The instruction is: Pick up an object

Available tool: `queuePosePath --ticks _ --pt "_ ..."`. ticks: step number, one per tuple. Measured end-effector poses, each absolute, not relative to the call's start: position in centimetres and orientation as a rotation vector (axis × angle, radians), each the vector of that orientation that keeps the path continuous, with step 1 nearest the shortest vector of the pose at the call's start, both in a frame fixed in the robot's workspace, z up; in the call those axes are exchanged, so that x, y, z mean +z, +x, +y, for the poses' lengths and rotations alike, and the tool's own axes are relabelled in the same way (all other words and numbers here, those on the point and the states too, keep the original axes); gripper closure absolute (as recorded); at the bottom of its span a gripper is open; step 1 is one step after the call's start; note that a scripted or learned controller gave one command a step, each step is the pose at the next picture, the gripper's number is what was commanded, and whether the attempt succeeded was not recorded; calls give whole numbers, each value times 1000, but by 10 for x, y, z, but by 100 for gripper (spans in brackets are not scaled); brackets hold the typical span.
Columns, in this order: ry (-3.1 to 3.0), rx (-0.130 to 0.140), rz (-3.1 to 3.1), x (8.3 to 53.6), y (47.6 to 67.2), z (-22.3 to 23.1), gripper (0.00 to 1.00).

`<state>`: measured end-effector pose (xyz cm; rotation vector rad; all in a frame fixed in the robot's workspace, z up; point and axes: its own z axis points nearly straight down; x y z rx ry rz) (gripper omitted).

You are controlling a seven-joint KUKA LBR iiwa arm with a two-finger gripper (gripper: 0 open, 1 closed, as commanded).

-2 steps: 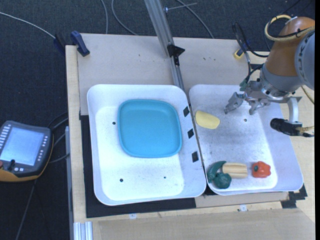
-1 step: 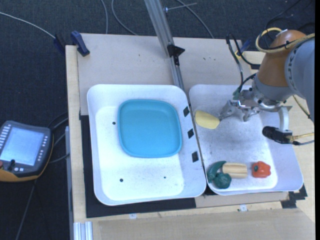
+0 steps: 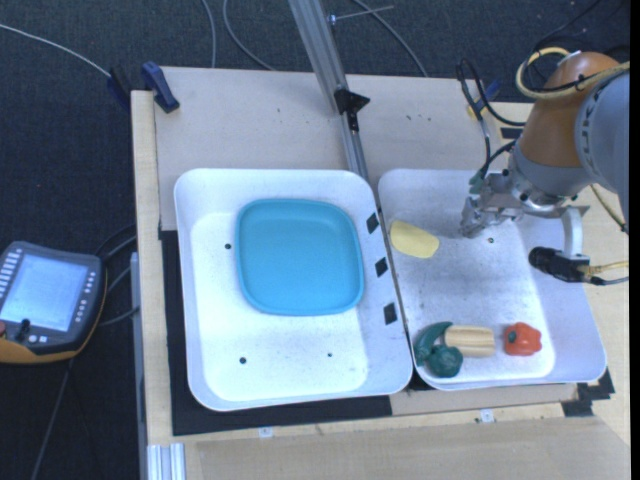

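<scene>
Near edge of the table point(image 3: 300, 438): bare wood, with a black mat showing beneath the bins.

Right bin point(image 3: 560, 363), near edge: three small items in a row. A green toy vegetable point(image 3: 438, 349) at the bin's near-left corner; a tan wooden cylinder point(image 3: 470, 340) touching it, lying flat; a red toy tomato point(image 3: 521, 339) just beside the cylinder's other end. None is lifted.

Right bin, left side, farther back: a yellow piece point(image 3: 413, 239), lying flat near the bin's left wall, apart from the other three.

Left bin point(image 3: 200, 298): a blue square plate point(image 3: 300, 255), lying flat toward the far half. It is in nobody's way.

Right bin, far half: the hand point(image 3: 482, 218) hangs low over bare bin floor, near the yellow piece but not touching it. Whether the hand is released or clenched cannot be told from here; nothing is visible in it.

Progress, as a judgement: the pick is not yet made. Every candidate lies on the bin floor. The yellow piece is the closest; the hand would need to move toward the bin's left wall, and that wall could crowd the grasp.

Far side of the table: a blue clamp point(image 3: 160, 85) at the far-left corner and a slanting metal rail point(image 3: 320, 48). Off the table's left edge, a control pendant point(image 3: 45, 298) on the dark floor.
</scene>
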<state>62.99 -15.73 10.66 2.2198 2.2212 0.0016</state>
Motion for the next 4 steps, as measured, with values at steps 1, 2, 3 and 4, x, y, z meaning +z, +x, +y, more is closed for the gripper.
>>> queuePosePath --ticks 1,2,3,4 --pt "2219 4 2219 150 632 -161 100" --pt "2218 4 2219 195 639 -159 100" --pt "2220 2 2221 205 639 -159 100" --pt "2217 2 2226 200 623 -109 100"
